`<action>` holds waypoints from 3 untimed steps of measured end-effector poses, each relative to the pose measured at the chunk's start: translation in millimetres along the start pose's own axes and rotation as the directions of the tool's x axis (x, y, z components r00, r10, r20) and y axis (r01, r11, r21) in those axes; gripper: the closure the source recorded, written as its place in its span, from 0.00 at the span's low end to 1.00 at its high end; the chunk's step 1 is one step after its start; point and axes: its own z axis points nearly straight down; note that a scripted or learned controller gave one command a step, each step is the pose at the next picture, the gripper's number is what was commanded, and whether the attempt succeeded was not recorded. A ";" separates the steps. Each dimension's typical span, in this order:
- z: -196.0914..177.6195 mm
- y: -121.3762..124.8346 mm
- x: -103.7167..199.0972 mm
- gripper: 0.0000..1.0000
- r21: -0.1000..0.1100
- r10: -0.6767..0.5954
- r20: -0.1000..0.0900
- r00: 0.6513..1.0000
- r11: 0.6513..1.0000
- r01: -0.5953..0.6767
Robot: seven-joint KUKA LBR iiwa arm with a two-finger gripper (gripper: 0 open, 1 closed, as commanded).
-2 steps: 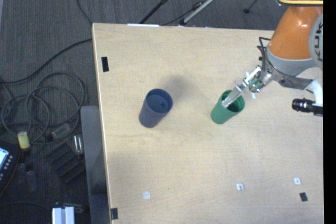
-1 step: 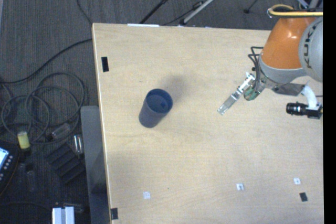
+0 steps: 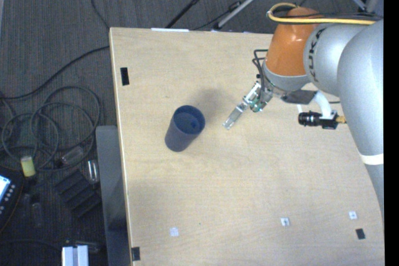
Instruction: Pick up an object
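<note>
A dark blue cup (image 3: 185, 128) stands upright on the pale wooden bench top (image 3: 249, 196), left of centre, its open mouth facing up. My gripper (image 3: 230, 121) points down and to the left from the grey and orange wrist (image 3: 293, 56). Its tip sits a short way right of the cup, with a gap of bare wood between them. Nothing is visible at the gripper's tip.
The bench's left edge (image 3: 118, 152) and far edge (image 3: 187, 29) drop to a dark floor strewn with cables (image 3: 56, 109). Small black marks (image 3: 124, 76) and white tags (image 3: 285, 221) dot the top. The arm's grey body (image 3: 365, 90) covers the right side.
</note>
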 end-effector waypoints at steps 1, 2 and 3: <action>-100.9 62.7 70.5 0.00 -0.002 -0.308 0.002 0.951 0.951 0.308; -66.6 178.6 184.0 0.00 -0.001 -0.360 0.001 0.933 0.933 0.360; -220.7 162.3 183.1 0.00 0.000 -0.646 0.003 0.763 0.763 0.646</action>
